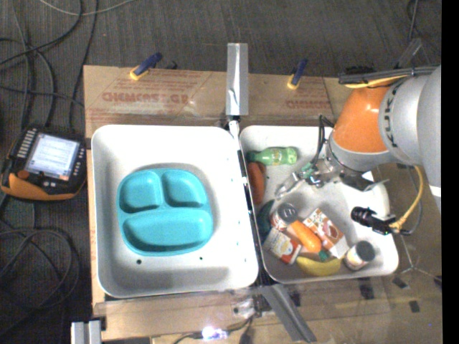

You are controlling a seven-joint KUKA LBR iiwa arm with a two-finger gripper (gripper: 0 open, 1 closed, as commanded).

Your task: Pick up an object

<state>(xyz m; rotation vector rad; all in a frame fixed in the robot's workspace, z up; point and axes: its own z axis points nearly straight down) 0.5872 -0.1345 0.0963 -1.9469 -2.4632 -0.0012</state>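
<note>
Far to the left of the pincer, off the bench (100, 84), a handheld pendant (44, 162) with a lit screen lies on the floor among cables; nearer, but well apart from the pincer to its left, the left bin (104, 213) holds a turquoise divided plate (166, 211); between the bins a grey metal bar (237, 81) runs away from the camera; just inside the right bin (384, 260), to the pincer's left, an orange carrot-like piece (256, 180) lies along the wall, and a green bottle (275, 155) lies on its side up and left of the pincer; the pincer (310, 175) hangs low over the right bin's upper middle, and whether its tips stand wide or narrow I cannot tell, nor is anything seen between them; below it lie a small dark-capped jar (286, 212), a printed carton (280, 244), an orange object (308, 236) and a banana (318, 265); below and to its right sits a round dark-lidded container (361, 254); the arm (409, 120) with its orange band enters from the right.
</note>
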